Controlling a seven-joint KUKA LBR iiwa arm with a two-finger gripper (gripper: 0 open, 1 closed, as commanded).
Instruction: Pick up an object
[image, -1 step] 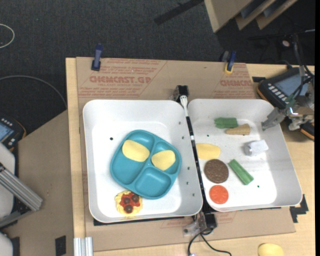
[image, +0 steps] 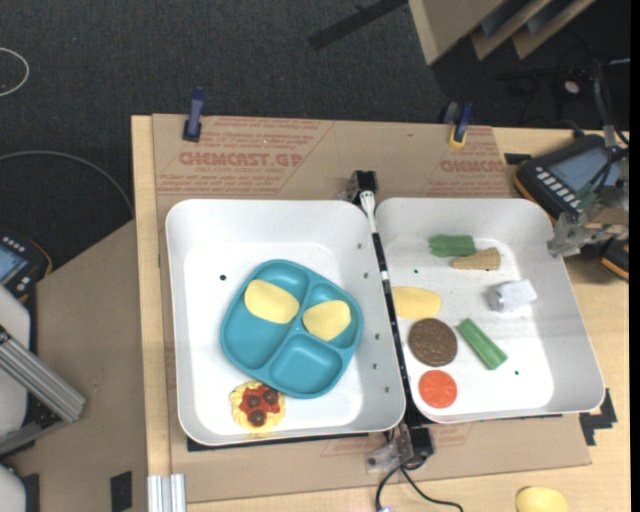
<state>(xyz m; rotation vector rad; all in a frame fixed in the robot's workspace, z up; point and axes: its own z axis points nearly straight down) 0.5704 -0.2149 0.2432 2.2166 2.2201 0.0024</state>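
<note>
Nothing has been picked yet, so the task looks to be at its start. The candidates lie loose in the right bin, spread apart with bare floor between most of them, which should give room to reach around one. A green pickle-like piece sits at about 11 o'clock in that bin. A tan cone-shaped piece lies just beside it, toward 5 o'clock. A yellow wedge lies at 9 o'clock near the inner wall, and a brown round patty sits just below it. A red-orange round slice lies at 7 o'clock. A green stick lies slanted near the centre, and a pale crumpled lump sits at 3 o'clock.

The left bin holds a blue divided plate near its centre, with one yellow piece in each of its two upper compartments. A small toy pizza lies on the bin floor at the plate's 7 o'clock, touching or just beside its rim.

At 2 o'clock off the right bin, against its outer rim, a grey metal assembly is probably the gripper. It is small, blends into the clutter behind it, and runs toward the frame's edge. Whether it is spread or closed cannot be told, and nothing is seen held in it. The pale lump's identity is also unclear, and the closeness of pickle and cone makes that pair the awkward choice.
</note>
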